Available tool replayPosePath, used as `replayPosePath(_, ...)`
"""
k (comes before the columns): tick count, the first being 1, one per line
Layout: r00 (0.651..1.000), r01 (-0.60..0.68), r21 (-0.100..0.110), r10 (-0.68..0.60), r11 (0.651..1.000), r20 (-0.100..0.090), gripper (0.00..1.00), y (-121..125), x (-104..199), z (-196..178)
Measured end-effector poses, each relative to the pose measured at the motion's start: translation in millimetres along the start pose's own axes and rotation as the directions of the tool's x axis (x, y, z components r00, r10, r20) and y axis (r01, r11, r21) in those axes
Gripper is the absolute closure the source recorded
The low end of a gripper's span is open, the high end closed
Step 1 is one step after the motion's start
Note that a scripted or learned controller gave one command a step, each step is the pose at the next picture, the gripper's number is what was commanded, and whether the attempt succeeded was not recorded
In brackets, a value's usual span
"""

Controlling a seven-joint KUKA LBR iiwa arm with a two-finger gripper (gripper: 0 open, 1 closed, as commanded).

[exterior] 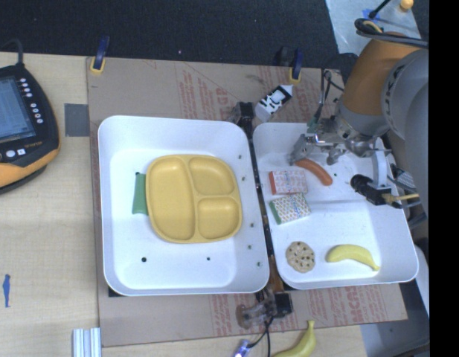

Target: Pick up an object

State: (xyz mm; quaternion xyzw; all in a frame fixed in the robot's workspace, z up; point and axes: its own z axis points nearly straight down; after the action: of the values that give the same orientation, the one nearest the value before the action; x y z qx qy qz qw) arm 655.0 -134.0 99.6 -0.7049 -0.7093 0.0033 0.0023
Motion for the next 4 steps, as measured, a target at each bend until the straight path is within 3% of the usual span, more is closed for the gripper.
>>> replayPosePath(1,1.0,0.001,-0.001,-0.001,1.0,0.0,0.0,1.1,30.1,7.9)
replayPosePath(2,1.0,0.0,-0.002,0.0,1.0,0.001,0.0,-21.9,21.8,8.2)
replayPosePath(4,1.0,0.0,-0.001,0.0,1.0,0.0,0.0,-16.2,13.5,8.0)
